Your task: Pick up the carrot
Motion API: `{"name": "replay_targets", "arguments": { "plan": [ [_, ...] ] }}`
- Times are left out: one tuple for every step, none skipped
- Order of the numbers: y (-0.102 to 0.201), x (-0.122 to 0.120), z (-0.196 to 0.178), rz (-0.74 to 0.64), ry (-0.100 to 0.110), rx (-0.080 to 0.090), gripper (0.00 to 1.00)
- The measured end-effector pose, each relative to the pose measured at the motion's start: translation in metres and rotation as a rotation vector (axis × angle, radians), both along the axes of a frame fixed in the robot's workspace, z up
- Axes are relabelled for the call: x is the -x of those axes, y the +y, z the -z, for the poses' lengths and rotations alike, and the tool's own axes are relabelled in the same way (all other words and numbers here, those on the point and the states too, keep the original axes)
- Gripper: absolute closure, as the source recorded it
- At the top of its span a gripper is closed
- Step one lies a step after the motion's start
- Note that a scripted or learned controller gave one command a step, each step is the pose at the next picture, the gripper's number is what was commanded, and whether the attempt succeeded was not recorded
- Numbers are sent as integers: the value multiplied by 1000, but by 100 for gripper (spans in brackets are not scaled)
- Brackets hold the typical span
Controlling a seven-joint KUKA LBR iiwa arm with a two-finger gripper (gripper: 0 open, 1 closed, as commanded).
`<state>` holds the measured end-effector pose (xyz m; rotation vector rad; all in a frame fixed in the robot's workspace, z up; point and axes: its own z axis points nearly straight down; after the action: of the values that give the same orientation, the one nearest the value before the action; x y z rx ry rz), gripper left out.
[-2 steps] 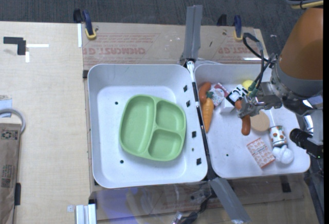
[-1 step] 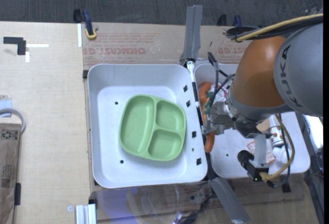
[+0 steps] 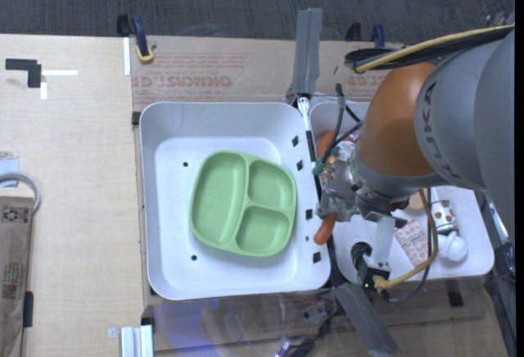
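Observation:
The carrot point(image 3: 324, 229) is a small orange stick at the left edge of the right bin point(image 3: 483, 265), close to the wall shared with the left bin. My gripper point(image 3: 334, 201) hangs directly over its upper end, at the end of the grey arm with the orange band point(image 3: 393, 130). The arm's bulk hides the contact between gripper and carrot. Only the carrot's lower half pokes out beneath the gripper.
A green divided plate point(image 3: 243, 204) lies in the left bin point(image 3: 149, 183). In the right bin a reddish-orange item point(image 3: 325, 140) sits behind the gripper, and a small white bottle point(image 3: 446, 222) and a printed packet point(image 3: 412, 241) lie to its right. Cables loop near the front rim.

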<state>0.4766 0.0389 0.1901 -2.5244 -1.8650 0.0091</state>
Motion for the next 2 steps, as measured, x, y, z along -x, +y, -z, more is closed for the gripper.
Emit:
{"name": "replay_targets", "arguments": {
  "plan": [
    [-25,-84,-42,245,-3,3,100],
    [-40,-22,0,-294,0,-2,100]
  ]
}}
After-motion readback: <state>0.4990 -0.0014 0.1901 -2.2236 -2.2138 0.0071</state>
